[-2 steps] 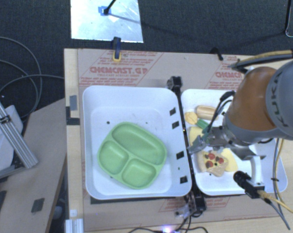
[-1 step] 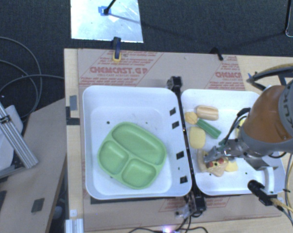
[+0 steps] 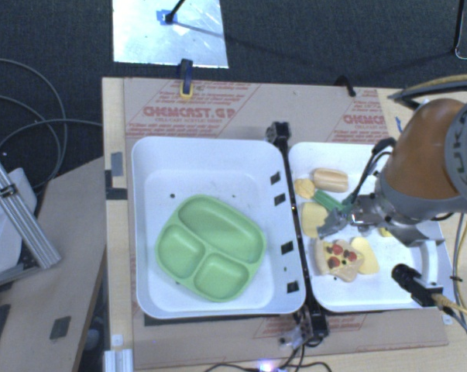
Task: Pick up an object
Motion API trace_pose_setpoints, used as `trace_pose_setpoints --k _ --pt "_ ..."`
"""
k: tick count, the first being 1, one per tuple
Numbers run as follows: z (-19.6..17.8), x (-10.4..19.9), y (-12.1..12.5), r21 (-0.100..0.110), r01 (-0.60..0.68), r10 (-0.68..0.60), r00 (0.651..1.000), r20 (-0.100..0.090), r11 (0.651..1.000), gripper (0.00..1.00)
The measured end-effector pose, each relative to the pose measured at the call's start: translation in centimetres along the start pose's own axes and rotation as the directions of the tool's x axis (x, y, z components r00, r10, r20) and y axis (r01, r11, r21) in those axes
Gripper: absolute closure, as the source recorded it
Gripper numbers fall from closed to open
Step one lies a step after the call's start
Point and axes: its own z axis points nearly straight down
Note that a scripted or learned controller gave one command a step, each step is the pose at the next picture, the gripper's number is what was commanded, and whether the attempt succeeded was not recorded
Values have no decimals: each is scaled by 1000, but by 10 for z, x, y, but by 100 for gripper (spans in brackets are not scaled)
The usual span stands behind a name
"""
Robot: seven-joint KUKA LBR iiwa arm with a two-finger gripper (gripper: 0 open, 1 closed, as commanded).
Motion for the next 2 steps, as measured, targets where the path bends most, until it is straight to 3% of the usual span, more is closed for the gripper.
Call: trace_pose_setpoints --k 1,2 --pt "90 -44 -7 -4 -5 5 1000 4 1000 0" --pt "99 -81 -6 -6 -7 7 1000 -2 1000 0"
